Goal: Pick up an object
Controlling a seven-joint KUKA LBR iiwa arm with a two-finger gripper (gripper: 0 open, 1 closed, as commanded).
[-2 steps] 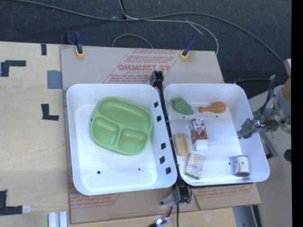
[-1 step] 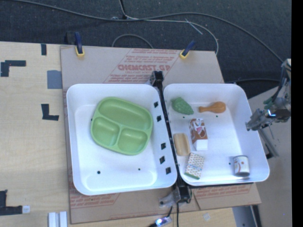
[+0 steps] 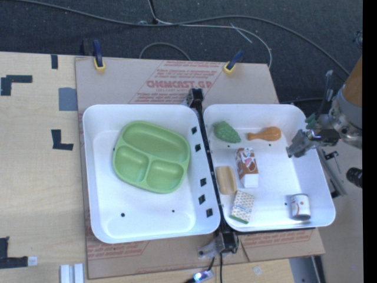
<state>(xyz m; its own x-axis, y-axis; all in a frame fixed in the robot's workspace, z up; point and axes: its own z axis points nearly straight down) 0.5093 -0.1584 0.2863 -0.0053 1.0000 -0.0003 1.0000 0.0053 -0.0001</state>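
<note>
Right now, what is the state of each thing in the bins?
Plate: flat, face up, left bin.
Drumstick: lying, right bin.
Carton: lying flat.
Can: on its side.
Gripper: over the right bin's edge, holding nothing visible.

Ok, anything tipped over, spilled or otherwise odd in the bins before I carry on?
Nothing looks spilled or damaged. The small can lies on its side near the right bin's front corner, and the carton lies flat. The green divided plate sits skewed in the left bin. The gripper is at the right bin's right rim.
</note>
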